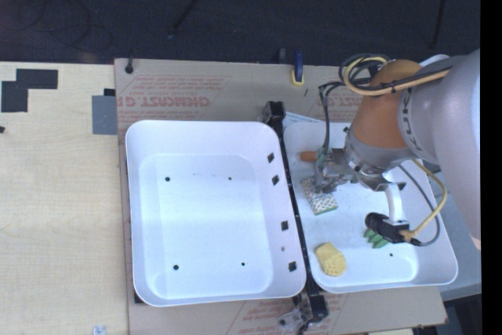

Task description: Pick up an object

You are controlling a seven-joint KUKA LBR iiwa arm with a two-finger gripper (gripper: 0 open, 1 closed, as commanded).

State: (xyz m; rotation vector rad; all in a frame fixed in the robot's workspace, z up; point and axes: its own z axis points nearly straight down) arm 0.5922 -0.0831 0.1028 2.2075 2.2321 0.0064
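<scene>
Objects for picking lay in the right bin (439, 267), the shallower-looking of two white bins set side by side on the table (55, 208). Nearest the camera, a yellow knobbly item (331, 259), shaped like a short cob of corn, sat close to the bin's front wall. Behind it to the right, a small green item (379, 235) lay partly under a black fitting on the arm's cable. Further back, a small speckled block (322, 203), pale with green and dark flecks, rested near the bin's left wall. The hand (321, 184) stood directly over that block, its tip at or just above it; whether it was open, closed or gripping could not be told. An orange item (309, 156) showed just behind the hand. The left bin (204, 212) adjoined the right one, black clips along the shared edge. The arm (408, 121), grey with an orange band, entered from the right, with yellow and black cables looped above it.
</scene>
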